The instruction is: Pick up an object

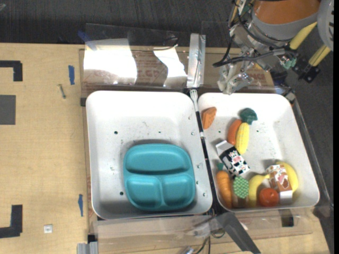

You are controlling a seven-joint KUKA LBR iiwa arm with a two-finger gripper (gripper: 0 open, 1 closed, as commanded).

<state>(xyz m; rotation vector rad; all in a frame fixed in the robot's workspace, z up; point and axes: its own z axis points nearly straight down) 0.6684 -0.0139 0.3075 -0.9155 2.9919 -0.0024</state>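
Objects to pick: the toys lie piled in the shallow white right-hand bin (304, 142), mostly along its near and left sides.
Near pile: a red plastic tomato (268, 196), a yellow banana-shaped toy (256, 184), a green cross-hatched piece (241, 187) and an orange carrot-like toy (224, 187) lie touching one another at the bin's near edge.
Boxed item: a small printed carton with a white and red label (277, 178) rests on the pile's right end.
Middle: a black-and-white patterned cow-like toy (234, 162) lies just above the pile; a yellow corn cob (242, 136) lies against an orange piece beside it.
Far side: a dark green rounded toy (247, 115) sits just above the corn; an orange wedge (209, 116) leans at the bin's left wall.
Gripper: the metallic two-finger gripper (233, 81) hangs over the far rim of the right bin, well apart from every toy; I cannot tell how it is set, and nothing shows in its grasp.
Neighbour bin: the white left-hand bin (106, 115) holds a teal plastic divided tray (158, 174).
Progress: by my reading, nothing is lifted yet. Descent, grasp and lift remain.
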